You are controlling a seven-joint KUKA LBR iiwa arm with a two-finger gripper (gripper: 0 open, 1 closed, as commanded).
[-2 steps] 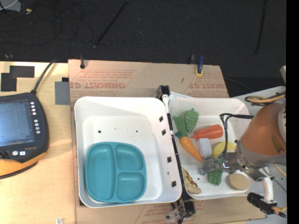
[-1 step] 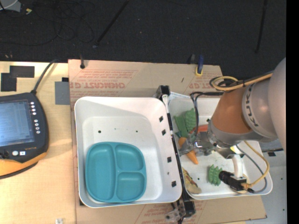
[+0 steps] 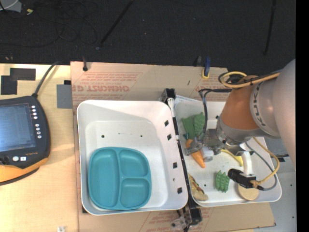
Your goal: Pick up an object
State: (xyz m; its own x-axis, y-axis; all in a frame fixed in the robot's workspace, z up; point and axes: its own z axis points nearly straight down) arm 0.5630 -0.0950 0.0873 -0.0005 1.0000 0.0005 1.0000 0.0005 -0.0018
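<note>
My gripper (image 3: pixel 204 147) hangs low over the left part of the right bin (image 3: pixel 275 190), under the orange band of the arm. An orange carrot (image 3: pixel 198 158) lies right at its lower left, touching or nearly touching it. A small orange piece (image 3: pixel 189 142) sits just to the gripper's left. Two green leafy pieces (image 3: pixel 194 124) lie behind it near the bin's far left wall. A yellow banana-like piece (image 3: pixel 232 154) peeks out on its right. The view does not show anything held.
A small green toy (image 3: pixel 221 181), a tan round disc (image 3: pixel 249 194) and a brown-yellow item (image 3: pixel 198 189) lie along the right bin's front. The left bin (image 3: pixel 120 115) holds a teal divided plate (image 3: pixel 119 178). A tablet (image 3: pixel 19 134) sits on the bench at left.
</note>
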